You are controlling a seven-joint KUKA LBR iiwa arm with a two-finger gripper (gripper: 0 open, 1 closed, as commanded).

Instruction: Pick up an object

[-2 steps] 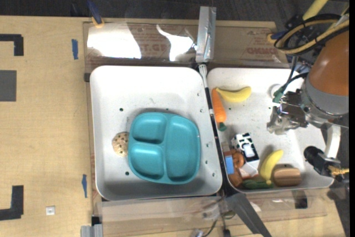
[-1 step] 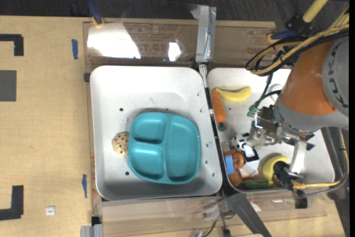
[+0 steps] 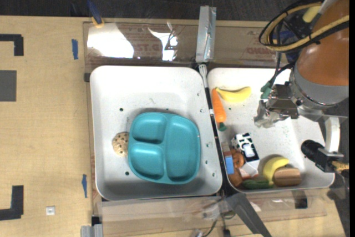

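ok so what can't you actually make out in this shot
- Claw, camera view: small and blurred, so whether it grips anything is unclear.
- Cookie, left bin: its right side is tucked behind the teal divided plate.
- Pile at the right bin's front edge: items overlap beside the yellow ball and brown block, too small to name.
- Black and white toy: too small to identify.

Arm [image 3: 327, 58]: cut off by the frame's right edge, upper right.
Gripper [image 3: 269, 116]: fingers too blurred to read.
Cookie [image 3: 120, 143]: right side hidden under the teal tray [image 3: 165, 146], left bin.
Toy pile [image 3: 249, 166]: lower right bin, jumbled; small pieces by the divider too small to identify.
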